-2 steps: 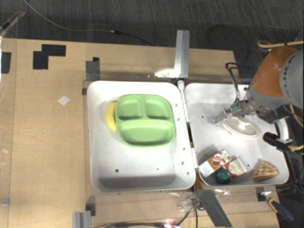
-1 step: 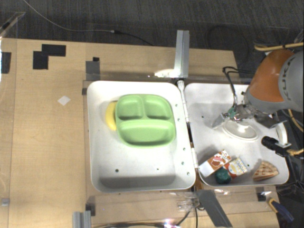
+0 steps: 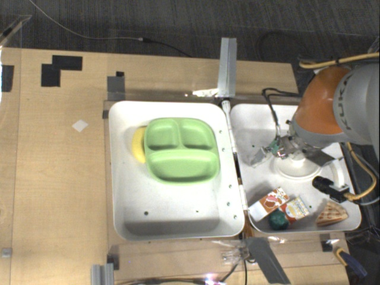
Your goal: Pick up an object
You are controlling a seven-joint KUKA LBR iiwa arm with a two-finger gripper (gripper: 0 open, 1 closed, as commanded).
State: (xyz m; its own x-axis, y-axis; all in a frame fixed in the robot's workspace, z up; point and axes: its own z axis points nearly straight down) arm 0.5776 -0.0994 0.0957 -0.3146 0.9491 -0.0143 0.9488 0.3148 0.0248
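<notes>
The grey arm with its orange band reaches in from the right over the right bin. Its gripper hangs low over that bin's upper middle, above bare floor. At the bin's near edge lie a small red-and-white carton, a yellow-and-white packet, a dark green ball and a brown wedge-shaped piece. The gripper is well apart from all of them.
The left bin holds a green divided plate with a yellow banana-like piece tucked under its left side. A metal post stands behind the wall between the bins. Cables run along the right bin's right side.
</notes>
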